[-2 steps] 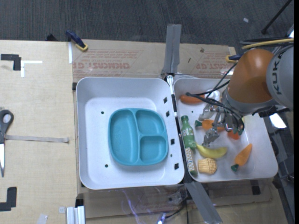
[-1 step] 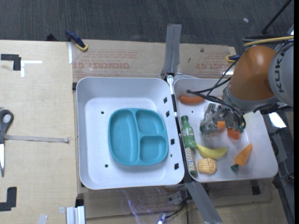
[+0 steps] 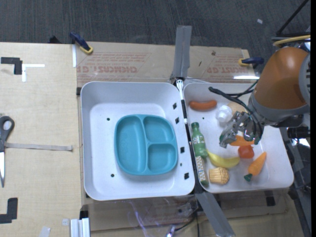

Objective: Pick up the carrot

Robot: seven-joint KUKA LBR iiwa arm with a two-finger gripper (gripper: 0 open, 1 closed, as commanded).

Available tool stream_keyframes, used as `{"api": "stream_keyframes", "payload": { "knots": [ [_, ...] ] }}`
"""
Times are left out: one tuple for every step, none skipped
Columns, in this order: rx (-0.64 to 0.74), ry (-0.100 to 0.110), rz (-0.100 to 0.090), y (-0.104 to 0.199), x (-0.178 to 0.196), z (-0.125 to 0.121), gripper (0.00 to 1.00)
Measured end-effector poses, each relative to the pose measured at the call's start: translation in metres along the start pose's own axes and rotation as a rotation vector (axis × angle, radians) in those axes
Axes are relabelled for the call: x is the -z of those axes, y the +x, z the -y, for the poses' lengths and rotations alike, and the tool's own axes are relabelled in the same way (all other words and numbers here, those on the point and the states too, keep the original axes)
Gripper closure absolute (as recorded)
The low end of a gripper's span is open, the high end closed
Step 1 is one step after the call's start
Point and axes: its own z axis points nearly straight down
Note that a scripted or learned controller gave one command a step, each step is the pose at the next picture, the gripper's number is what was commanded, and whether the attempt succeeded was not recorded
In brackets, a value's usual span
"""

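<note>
Carrot [image 3: 257, 165]: lying loose in right bin [image 3: 276, 181] beside tomato [image 3: 246, 151]. Gripper [image 3: 231, 138] (finger state indiscernible) hovering nearby, apparently lining up a grasp.

Blue plate [image 3: 146, 144] in left bin [image 3: 91, 132] (three compartments).

Hand [image 3: 232, 138] above carrot [image 3: 256, 165] bin [image 3: 276, 181]
</note>
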Motion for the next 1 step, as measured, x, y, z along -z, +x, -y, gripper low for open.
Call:
{"api": "stream_keyframes", "payload": {
  "knots": [
    [-0.142,0.000,0.001,-0.0227,-0.0320,-0.0137,1.00]
  ]
}}
